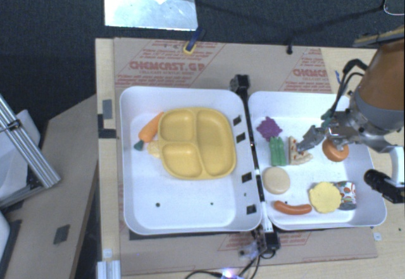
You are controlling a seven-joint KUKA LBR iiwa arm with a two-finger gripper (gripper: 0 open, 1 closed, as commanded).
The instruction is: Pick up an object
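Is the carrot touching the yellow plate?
Touching. In the camera view the carrot leans against the yellow plate's left rim, with no gap between them.

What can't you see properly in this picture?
- Gripper: small and dark in the camera view, so its grip is unclear.
- Orange round toy: partly covered by the arm's wrist.
- Small can: partly behind the yellow disc, label too small.
- Carrot: its end is tucked by the yellow tray.

Over the right bin (380, 211) the gripper (319, 137) hangs beside a pizza slice (298, 150), near a green piece (278, 150), purple grapes (269, 127), a sausage (292, 208). The left bin (136, 208) holds a yellow divided plate (193, 143) and carrot (150, 128).
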